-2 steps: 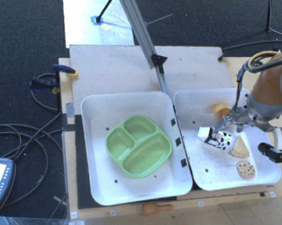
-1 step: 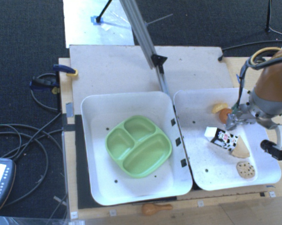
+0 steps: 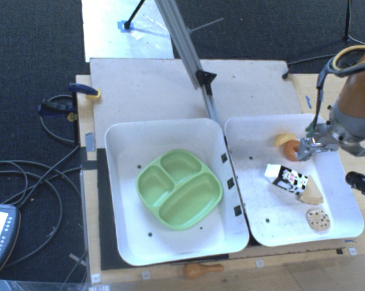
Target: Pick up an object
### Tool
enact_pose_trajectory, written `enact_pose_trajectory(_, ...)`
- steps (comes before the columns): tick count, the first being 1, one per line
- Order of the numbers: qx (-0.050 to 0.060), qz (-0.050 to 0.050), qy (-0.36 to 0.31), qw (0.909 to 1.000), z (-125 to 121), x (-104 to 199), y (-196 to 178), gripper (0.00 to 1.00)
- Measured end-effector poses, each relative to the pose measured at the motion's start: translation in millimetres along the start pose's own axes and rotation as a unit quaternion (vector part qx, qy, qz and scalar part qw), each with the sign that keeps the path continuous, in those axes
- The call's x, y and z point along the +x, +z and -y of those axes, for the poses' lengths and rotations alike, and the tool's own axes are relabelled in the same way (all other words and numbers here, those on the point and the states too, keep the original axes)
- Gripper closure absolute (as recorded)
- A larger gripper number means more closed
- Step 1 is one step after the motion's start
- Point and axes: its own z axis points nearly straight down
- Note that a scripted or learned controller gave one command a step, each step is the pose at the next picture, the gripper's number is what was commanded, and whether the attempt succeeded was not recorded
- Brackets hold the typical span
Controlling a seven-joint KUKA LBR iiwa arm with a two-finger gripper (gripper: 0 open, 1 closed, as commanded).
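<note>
- Objects for picking lay in the right bin [image 3: 250,169], four in all, with none seen between the jaws.
- Nearest the camera, outside both bins, a small tan drumstick-shaped toy [image 3: 203,269] lay on the surface [image 3: 138,89] just below the left bin's front rim.
- At the front of the right bin sat a round speckled cookie [image 3: 318,220].
- Just behind the cookie lay a tan wedge [image 3: 312,193], touching a black-and-white patterned carton [image 3: 286,178] that lay on its side, tilted diagonally.
- Left bin [image 3: 120,175] held a green divided plate [image 3: 179,189] with three compartments, lying flat near the bin's middle.
- Farther back in the right bin, an orange round item [image 3: 290,148] sat against a yellowish piece [image 3: 283,138]; the two touched.
- Jaws [image 3: 309,147] were just right of the orange item, at the end of the grey arm [image 3: 353,113] that came in from the right. How far open they were could not be told; the tips blurred against the bin floor.
- A slanted metal pole [image 3: 184,42] ran from the top of the view down to the seam between the two bins.
- Far left on the surface edge sat a blue and yellow clamp [image 3: 83,92]; black cables [image 3: 27,179] lay looped on the dark floor beyond.
</note>
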Motion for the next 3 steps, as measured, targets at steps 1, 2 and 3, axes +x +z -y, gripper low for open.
enact_pose_trajectory(1, 0.000, 0.000, 0.000, 1.0000, 7, -1, -50, 1.00)
enact_pose_trajectory(2, -0.001, 0.000, 0.000, 1.0000, 5, -2, -100, 1.00)
enact_pose_trajectory(3, 0.001, -0.001, -0.002, 1.0000, -14, 52, -102, 1.00)
